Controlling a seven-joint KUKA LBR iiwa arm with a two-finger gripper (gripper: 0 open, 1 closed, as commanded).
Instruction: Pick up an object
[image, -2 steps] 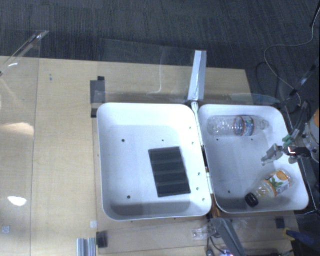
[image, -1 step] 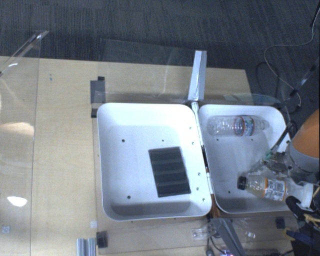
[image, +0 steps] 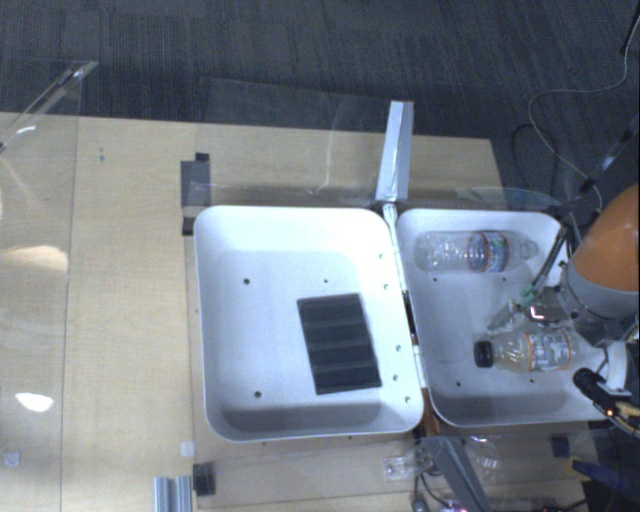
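**Inspection: arm over the right bin, bottles lying loose**

The reference point for this report is the clear plastic bottle with a black cap (image: 524, 352), which lies on its side in the right-hand shallow white bin (image: 450, 400), cap pointing toward the divide between the bins.

The grey arm with the orange band (image: 612, 255) reaches in from the right and hangs over that same bin. Its gripper (image: 538, 312) sits just above the black-capped bottle, close to the bottle's upper side. How far the tool stands open cannot be told, and no object is seen in its grasp (the working end is small and blurred against the glare of the plastic).

A second clear plastic bottle with a dark label band (image: 474, 251) lies on its side farther back from the reference bottle, near the bin's far wall and well apart from the gripper.

To the left of the reference bottle, across the divide, the left-hand shallow white bin (image: 240, 250) bears a flat dark grey ribbed rectangular pad (image: 339, 343), lying slightly askew on the bin floor.

Both bins rest on a pale wooden bench (image: 100, 300).
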